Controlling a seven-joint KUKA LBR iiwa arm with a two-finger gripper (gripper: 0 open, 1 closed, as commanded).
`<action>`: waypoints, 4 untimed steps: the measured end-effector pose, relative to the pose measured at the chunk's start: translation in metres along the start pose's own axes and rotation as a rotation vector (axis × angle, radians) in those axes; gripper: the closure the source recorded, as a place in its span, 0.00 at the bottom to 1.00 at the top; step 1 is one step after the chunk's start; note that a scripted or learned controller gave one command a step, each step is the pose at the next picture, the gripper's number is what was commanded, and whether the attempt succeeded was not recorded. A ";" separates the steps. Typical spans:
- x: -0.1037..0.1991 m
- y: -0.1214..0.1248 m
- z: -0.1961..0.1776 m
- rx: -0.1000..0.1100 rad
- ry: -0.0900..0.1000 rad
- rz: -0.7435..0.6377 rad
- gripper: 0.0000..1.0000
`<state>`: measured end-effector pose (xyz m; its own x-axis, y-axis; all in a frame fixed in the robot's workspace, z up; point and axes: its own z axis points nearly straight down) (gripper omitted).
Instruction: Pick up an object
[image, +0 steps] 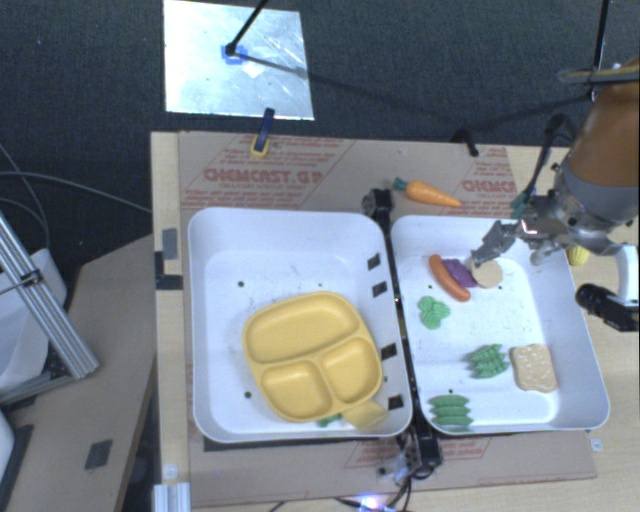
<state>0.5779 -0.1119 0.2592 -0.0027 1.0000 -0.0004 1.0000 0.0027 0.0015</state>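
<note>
Reaching in from the right, with the gripper (492, 252) low over the far part of the right bin (570, 330). Not possible to tell if open or closed on anything; too small and too blurred at the tip. Just beside the tip, perhaps touching: a round beige disc (488, 275). Next to the disc, to the left, a purple piece (461, 270) lying against an orange sausage-shaped piece (447, 279). Further toward the near side of the same bin: a small green floret (433, 313), a green leafy bunch (487, 360), a beige cracker (533, 367) just beside the bunch, and green pea pods (448, 409) at the near rim. Resting in the left bin (215, 300), a yellow divided plate (313, 355). Lying outside both bins, on the cardboard (330, 170) behind the right one, a carrot (427, 193).
</note>
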 end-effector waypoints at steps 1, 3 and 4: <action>-0.098 -0.099 0.165 0.015 0.002 0.015 0.00; -0.009 -0.057 0.176 0.000 0.004 -0.009 0.00; -0.050 -0.062 0.174 -0.002 0.000 0.002 0.00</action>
<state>0.5161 -0.1620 0.0850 -0.0005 1.0000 -0.0003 1.0000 0.0005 0.0032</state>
